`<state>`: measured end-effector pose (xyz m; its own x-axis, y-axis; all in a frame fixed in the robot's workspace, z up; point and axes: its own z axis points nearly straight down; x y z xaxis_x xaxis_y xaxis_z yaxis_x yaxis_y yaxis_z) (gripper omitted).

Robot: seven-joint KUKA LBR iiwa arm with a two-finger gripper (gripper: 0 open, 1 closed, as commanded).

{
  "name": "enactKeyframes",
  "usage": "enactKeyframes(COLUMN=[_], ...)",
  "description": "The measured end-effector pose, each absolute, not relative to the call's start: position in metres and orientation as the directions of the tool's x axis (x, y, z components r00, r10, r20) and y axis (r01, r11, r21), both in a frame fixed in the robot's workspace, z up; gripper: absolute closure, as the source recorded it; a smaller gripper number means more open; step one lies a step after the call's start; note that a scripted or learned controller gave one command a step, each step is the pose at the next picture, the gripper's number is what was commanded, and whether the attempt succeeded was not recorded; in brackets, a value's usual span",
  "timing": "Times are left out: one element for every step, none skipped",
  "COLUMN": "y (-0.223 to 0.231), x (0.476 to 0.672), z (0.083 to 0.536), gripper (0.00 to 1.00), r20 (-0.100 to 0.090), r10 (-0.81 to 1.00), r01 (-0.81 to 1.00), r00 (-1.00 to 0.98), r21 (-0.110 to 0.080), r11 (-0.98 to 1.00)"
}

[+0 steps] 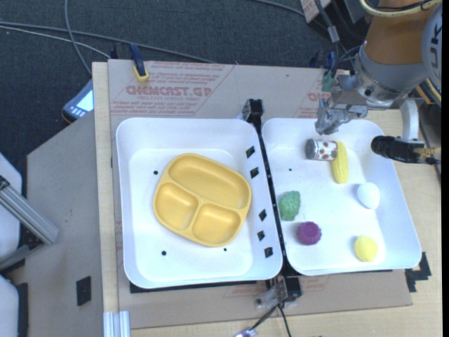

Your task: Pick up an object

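End effector (330, 123): poised low at the far end of the right bin (351, 267), just beyond a small spotted can (322, 149); spread or pressed together, cannot tell from this slant, and nothing seen pinched in it. Nearest in that bin, toward the front right corner: a yellow lemon-like ball (365, 248). Left of it and a little farther back: a purple ball (309, 233), then a green lump (290, 204) close to the divider between the bins. Farther right, near the right wall: a white egg (367, 195). Beyond these: a yellow corn cob (340, 164) lying lengthwise, just beside the can, perhaps touching it. In the left bin (127, 188): a yellow divided plate (202, 199), well apart from the arm. Both bins side by side on the table (429, 206). Step in hand, by judgement: the approach to a grasp, likely aimed at the can as the closest candidate. Next move: a short shift toward the can, a descent centred over it, a closing across its narrow side, with care not to nudge the cob, then a lift to confirm the catch.
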<state>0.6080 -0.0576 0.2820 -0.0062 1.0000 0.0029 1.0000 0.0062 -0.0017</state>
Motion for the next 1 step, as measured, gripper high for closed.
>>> enactKeyframes(y=[-0.0112], x=[0.6147], z=[0.2747], gripper=[1.00], r20=[0.003], r10=[1.000], r01=[1.000], r00=[-0.006], r21=[-0.003], r11=[0.006])
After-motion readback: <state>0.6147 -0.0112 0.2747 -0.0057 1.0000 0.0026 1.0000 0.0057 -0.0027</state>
